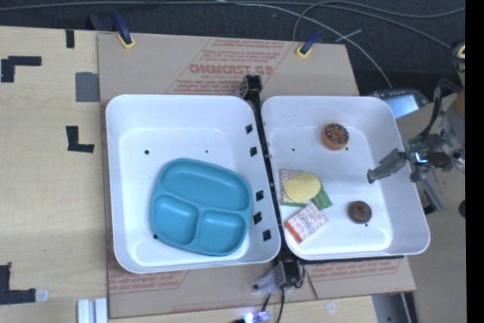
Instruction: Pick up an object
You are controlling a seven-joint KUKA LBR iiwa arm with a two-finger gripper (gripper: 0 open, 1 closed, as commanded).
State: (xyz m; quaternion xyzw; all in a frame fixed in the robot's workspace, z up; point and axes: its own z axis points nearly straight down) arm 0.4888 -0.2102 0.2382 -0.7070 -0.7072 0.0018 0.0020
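The right bin point(378, 117) holds several small objects. A sprinkled doughnut-like disc point(335, 135) lies near its far wall, and a dark brown round piece point(360, 212) sits near its front right. A yellow item point(302, 186) rests on green and checked paper by the divider, with a red-and-white packet point(305, 223) just in front of it. My gripper point(393, 163) hangs over the bin's right rim, to the right of every object and touching none. It is above and to the right of the brown piece.
The left bin point(128, 117) holds a blue divided tray point(200, 206). Black clips run along the divider between the bins. Both bins sit on a cardboard sheet point(227, 64) held by clamps. Cables cross the dark floor behind.
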